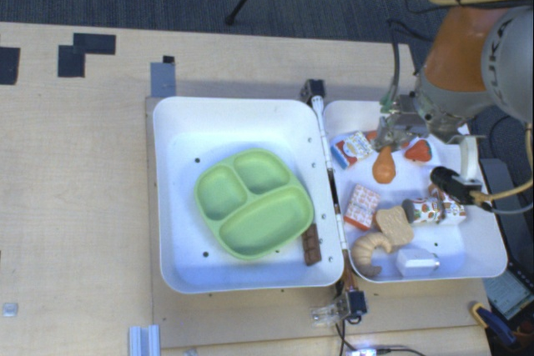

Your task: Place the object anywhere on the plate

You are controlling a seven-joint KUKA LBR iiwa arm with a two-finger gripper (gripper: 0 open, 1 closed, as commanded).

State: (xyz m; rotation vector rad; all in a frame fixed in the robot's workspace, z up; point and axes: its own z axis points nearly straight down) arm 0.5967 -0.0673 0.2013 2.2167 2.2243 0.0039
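Observation:
The green divided plate (254,203) lies in the left bin (179,263), with nothing in its compartments. My gripper (390,136) hangs over the back of the right bin (492,250), far right of the plate. Directly below it is an orange pear-shaped object (384,167), whose narrow top reaches up to the gripper's tip. Whether the gripper holds it is unclear from this angle. The grey arm with its orange band (467,37) comes in from the upper right.
A brown bar (310,246) rests in the left bin against the plate's right edge. The right bin also holds a red-and-blue packet (352,147), a red item (417,151), a pink packet (361,206), a bread slice (394,225), a croissant (373,246) and a white block (417,264).

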